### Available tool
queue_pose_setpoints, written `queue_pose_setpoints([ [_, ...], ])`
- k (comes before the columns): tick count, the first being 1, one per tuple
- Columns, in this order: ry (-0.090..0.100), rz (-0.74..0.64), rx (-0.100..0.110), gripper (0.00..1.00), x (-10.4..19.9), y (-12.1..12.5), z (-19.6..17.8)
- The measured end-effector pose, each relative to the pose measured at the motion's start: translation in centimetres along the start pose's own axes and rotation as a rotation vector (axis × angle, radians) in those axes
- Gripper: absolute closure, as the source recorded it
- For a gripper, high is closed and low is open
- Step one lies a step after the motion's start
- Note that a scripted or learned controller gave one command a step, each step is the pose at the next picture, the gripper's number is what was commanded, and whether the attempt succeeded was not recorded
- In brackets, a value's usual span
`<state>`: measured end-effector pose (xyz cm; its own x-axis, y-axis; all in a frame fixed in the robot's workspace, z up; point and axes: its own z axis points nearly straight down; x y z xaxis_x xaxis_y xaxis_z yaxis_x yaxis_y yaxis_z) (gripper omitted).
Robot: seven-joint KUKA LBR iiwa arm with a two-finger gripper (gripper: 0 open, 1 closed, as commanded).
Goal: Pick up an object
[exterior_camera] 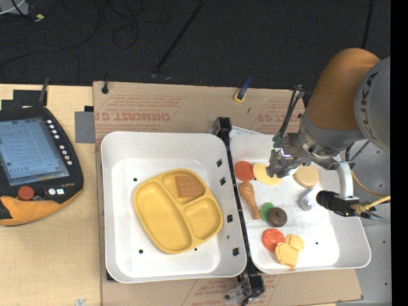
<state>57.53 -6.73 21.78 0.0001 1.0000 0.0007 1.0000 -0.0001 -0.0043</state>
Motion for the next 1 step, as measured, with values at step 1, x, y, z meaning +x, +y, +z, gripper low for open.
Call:
queue_pose_setpoints([
  [1, 0.0, -0.001, -0.003, 1.0, 1.0, -0.06, -1.59],
])
